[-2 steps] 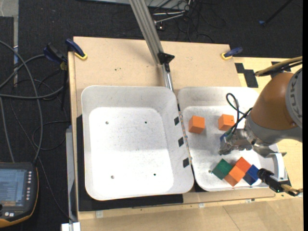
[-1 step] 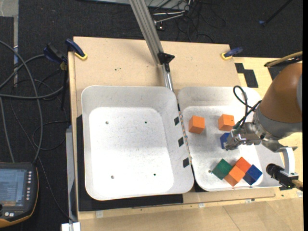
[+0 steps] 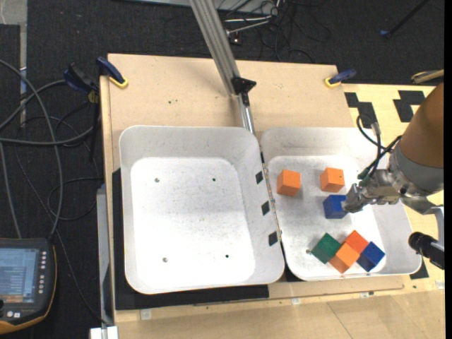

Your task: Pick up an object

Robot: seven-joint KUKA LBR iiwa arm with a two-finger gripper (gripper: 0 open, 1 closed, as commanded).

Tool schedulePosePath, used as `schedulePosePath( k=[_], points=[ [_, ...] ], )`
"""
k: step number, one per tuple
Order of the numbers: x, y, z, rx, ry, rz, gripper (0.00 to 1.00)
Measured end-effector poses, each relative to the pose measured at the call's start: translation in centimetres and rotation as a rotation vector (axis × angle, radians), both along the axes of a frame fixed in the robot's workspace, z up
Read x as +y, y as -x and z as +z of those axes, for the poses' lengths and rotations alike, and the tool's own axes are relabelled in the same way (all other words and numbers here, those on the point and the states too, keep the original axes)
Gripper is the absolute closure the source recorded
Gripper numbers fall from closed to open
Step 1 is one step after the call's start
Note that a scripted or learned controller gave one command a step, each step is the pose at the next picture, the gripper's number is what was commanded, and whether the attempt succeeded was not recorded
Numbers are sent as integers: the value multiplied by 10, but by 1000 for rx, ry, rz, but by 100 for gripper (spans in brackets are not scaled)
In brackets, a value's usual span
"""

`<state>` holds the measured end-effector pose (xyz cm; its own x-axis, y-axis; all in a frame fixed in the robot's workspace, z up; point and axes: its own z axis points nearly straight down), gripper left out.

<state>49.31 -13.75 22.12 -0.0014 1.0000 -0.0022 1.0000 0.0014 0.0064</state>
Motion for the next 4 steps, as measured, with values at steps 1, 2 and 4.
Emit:
schedulePosePath(
  k=[1,2,4],
  points=[
    [0,-2,53,-1,0,2,100],
    [45,-28,57,3,-3,7,100],
    [150,-86,47,4,-3,7,100]
  ],
)
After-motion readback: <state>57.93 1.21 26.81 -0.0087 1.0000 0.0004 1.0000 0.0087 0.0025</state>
